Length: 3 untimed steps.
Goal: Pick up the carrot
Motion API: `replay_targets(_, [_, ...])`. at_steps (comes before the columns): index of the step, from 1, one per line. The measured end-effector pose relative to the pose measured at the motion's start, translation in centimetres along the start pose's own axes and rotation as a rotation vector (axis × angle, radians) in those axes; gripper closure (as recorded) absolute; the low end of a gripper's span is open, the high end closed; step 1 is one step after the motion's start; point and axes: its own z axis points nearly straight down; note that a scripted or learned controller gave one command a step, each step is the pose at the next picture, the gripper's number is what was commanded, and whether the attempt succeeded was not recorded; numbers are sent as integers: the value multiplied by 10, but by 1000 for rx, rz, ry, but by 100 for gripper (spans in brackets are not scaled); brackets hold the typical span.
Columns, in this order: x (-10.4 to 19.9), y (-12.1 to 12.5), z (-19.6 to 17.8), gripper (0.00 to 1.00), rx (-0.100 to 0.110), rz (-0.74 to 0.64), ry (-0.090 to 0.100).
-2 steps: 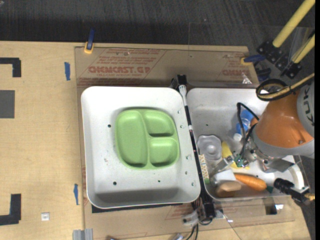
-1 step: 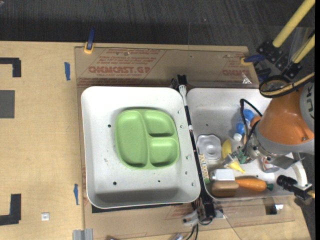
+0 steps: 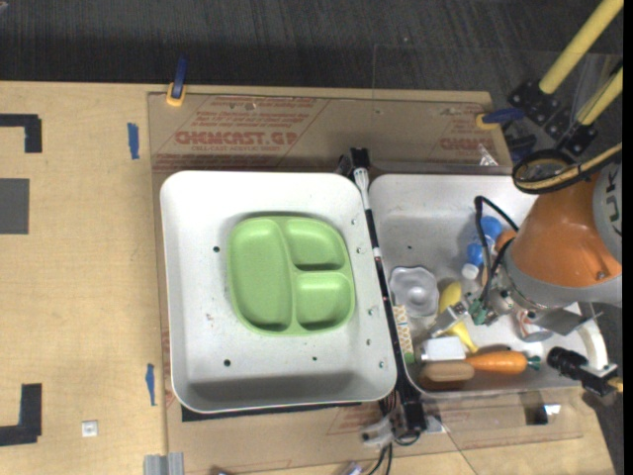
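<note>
— Nearest the front wall of the right bin (image 3: pixel 435 191), what's lying there?
— The carrot (image 3: pixel 497 362), flat beside a brown block (image 3: pixel 447 372).
— And the gripper (image 3: pixel 492 300)?
— Above, among the clutter; whether it's spread or closed, I can't tell. Left bin (image 3: pixel 198 265) holds a green divided plate (image 3: pixel 291 271).

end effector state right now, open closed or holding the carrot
End effector: cannot be told, its tip is hidden under the orange wrist band. The carrot lies in the right bin, not held.
</note>
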Motion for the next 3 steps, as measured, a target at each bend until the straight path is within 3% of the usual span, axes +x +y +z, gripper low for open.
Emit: replay_targets(3, [-75,-37,13,0,5,-665,16])
